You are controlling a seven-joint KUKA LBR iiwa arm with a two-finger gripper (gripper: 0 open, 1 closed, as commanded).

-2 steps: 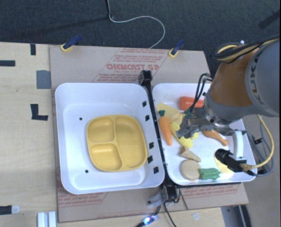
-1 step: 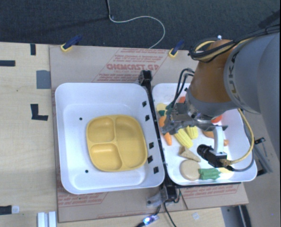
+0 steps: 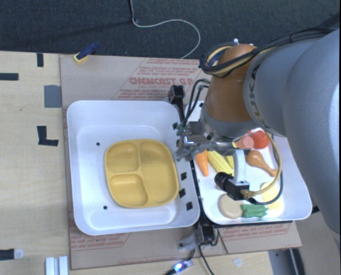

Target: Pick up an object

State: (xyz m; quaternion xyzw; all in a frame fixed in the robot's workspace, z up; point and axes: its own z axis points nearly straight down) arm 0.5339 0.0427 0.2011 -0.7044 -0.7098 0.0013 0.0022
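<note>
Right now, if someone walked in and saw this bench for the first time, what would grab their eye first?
Probably the bulky grey arm with its orange wrist band, which looms over the right white bin. Next comes the yellow plastic divided plate lying alone in the left white bin. Bright toy foods crowd the right bin, among them an orange carrot.

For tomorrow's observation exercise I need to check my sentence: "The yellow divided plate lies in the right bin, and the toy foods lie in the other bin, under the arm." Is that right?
One detail is wrong. The camera view shows the yellow divided plate in the left bin, not the right. The toy foods, such as the carrot and the corn, lie in the right bin, under the arm.
</note>
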